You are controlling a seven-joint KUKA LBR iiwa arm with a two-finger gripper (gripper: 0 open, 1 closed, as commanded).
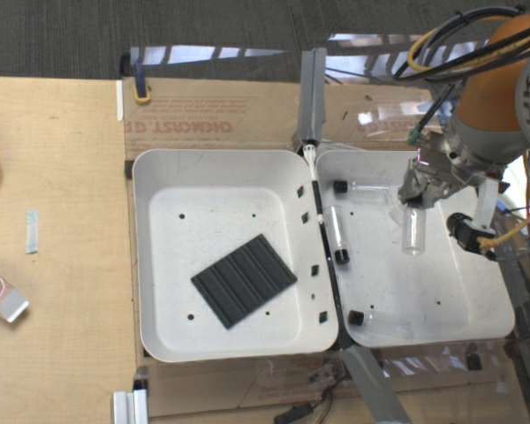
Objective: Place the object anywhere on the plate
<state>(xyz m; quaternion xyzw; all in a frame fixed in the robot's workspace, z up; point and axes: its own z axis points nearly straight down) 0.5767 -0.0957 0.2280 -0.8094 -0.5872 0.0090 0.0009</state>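
You are looking down on two white bins. A clear tube (412, 233) is hanging upright, clamped at its top by the gripper (413, 203) above the right bin (477, 316). It is looking light, slippery and fragile; the dark ribbed plate (244, 280) is lying in the left bin (159, 184).

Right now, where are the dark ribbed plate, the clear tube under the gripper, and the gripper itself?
dark ribbed plate (244, 279): camera view, centre of its ribbed face.
clear tube (412, 232): camera view, middle of its body.
gripper (412, 194): camera view, at its tip.
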